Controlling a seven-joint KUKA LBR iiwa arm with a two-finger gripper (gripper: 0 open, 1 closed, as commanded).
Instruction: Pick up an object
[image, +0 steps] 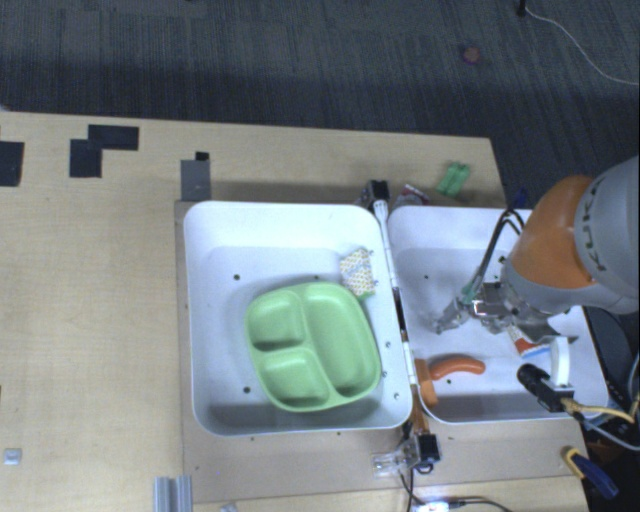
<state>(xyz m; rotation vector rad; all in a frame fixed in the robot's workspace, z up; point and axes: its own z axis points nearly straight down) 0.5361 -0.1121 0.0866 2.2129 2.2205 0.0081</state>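
with our gripper (452, 312) hanging low in the right bin (440, 235), its grasp too blurred to tell, we should centre over the orange carrot-like toy (452, 369) lying just beside it near the front wall and descend straight before closing.

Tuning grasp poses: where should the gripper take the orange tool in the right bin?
Probably mid-handle on the orange tool, coming straight down, fingers closing across its width. It lies flat and lengthwise near the right bin's front wall, its left end against the divider.
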